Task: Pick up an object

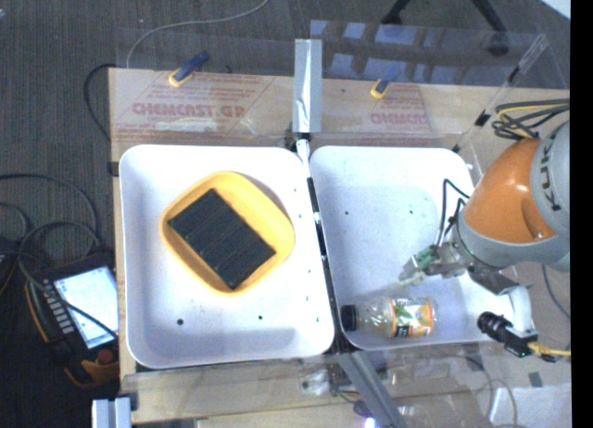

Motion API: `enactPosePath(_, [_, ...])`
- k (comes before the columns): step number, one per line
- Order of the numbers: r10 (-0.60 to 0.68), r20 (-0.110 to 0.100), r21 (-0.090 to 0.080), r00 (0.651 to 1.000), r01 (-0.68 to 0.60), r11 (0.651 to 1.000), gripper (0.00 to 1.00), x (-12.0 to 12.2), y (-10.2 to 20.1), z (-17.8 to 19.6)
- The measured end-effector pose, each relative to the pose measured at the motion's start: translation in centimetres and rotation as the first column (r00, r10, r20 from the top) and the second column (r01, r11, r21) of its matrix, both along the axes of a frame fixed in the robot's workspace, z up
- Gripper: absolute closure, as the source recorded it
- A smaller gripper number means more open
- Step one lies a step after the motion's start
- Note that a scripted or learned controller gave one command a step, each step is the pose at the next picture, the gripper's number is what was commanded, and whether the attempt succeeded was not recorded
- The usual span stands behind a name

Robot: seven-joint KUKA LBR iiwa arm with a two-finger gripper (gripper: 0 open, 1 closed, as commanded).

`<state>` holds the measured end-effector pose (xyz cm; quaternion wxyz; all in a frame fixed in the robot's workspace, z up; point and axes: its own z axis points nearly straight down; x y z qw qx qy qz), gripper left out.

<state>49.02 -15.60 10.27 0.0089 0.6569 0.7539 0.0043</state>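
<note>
Gripper [428, 264] over right bin [380, 185], near its front-right part; cannot tell its state. Nothing visibly held.

Bottle [394, 317], clear with orange label and dark cap, lies on its side just below gripper and slightly left of it, near bin's front wall. Long axis runs left-right, cap at left end. Likely nearest pick: short descent toward front wall.

Front wall close behind bottle may crowd approach.

Yellow dish [273, 208] with dark pad [222, 238] sits far left of gripper, in left bin [148, 324], beyond divider.
</note>
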Motion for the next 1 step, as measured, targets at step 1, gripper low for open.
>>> enactPosePath(1, [-0.142, -0.02, 0.004, 0.99, 0.142, 0.99, 1.0, 2.81, 8.77, 8.07])
